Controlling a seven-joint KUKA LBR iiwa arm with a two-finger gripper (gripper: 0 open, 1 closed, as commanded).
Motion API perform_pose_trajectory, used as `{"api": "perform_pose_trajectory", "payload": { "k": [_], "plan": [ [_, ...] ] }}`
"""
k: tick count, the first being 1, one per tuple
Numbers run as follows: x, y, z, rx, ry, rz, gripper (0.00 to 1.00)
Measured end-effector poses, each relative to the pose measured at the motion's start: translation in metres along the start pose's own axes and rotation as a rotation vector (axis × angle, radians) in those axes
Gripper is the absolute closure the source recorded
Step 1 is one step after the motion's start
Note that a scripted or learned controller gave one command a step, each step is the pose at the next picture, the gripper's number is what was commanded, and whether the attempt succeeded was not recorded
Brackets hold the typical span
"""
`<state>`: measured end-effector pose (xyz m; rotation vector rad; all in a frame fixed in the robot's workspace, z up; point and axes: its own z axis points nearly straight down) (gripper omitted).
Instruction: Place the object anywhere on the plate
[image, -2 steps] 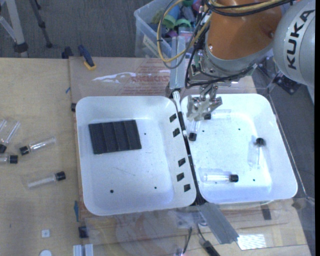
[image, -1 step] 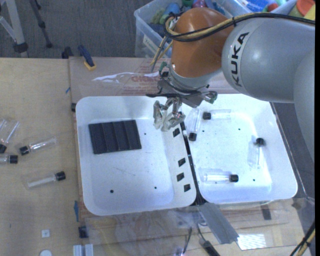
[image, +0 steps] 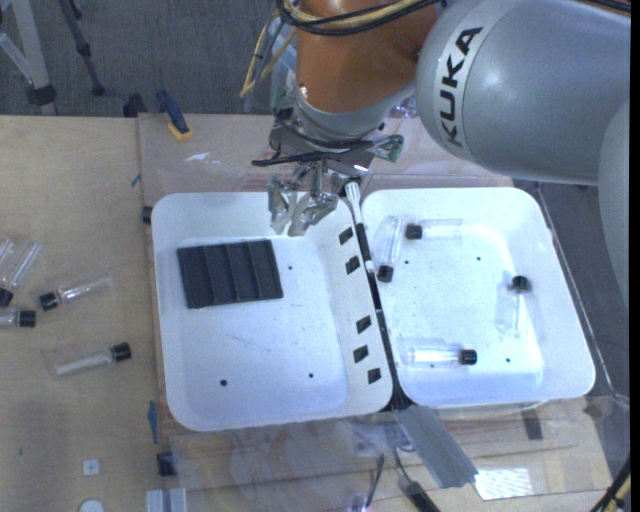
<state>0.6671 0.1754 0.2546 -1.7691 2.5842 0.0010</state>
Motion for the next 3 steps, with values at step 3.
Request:
{"api": "perform_pose_trajectory", "payload": {
  "k": [3],
  "plan": [
    [-0.034, 0.052, -0.086, 0.005, 0.002, 1.551, 1.00]
  ]
}}
